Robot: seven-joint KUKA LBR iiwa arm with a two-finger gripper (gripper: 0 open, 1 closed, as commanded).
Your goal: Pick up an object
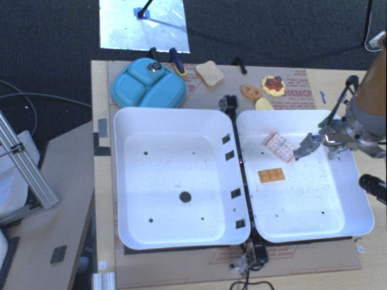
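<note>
I see the gripper [304, 147] just right of the red-and-white patterned packet [279, 146], its long axis slanting down-right toward the tool; orange waffle block [271, 175] lies below-left; I cannot tell the tool's state

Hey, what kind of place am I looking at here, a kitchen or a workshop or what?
Most likely a robotics lab test bench, not a kitchen: two white bins sit side by side on cardboard, a robot gripper reaches into the right one, and toy food such as a waffle piece lies inside.
</note>
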